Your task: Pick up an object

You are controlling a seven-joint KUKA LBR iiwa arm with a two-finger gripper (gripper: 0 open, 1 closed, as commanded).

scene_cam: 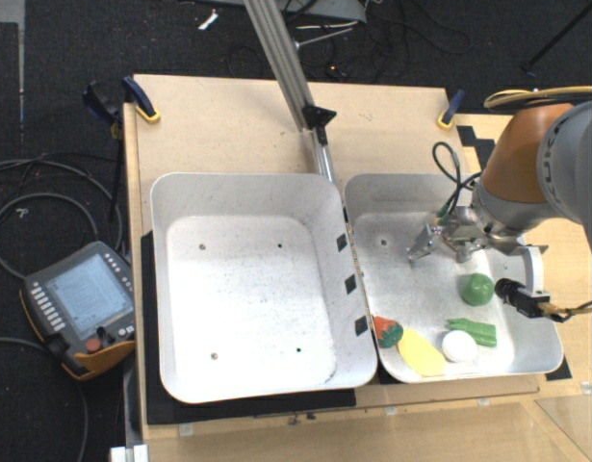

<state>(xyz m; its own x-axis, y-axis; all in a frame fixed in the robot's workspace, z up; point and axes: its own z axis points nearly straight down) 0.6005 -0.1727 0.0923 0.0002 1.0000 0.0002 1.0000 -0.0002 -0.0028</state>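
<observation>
Near edge, right bin (pixel 527 359): 5 objs clustered at its front. 1 yellow piece (pixel 422 354), lying flat, touching 1 white ball (pixel 459 346) on its right. 1 small red/green item (pixel 387 333) just left of the yellow piece, against the bin's left wall. 1 green elongated toy (pixel 474 330) just behind the white ball, touching it. 1 green ball (pixel 476 289) farther back, sep. from the rest, near the right wall.

Left bin (pixel 170 258): 1 of 2 white bins, side by side w/ the right one, rims touching at centre. 3 black tabs along the shared rim.

Gripper (pixel 423 245): over the mid-back of the right bin, left of & behind the green ball, well apart from the front cluster. Fingers (pixel 418 249) point toward the bin's left, low over the floor; nothing seen between them. How far open: cannot tell, too small/blurred.

Arm (pixel 541 166): 1, enters from right, orange band above wrist, bent down over the bin's right-back corner. Black cable loops off the wrist.

Far: desk (pixel 238 128), 1 grey slanted pole (pixel 281 51) running to the bins' back junction. 1 teach pendant (pixel 79 301) on the floor at left.
</observation>
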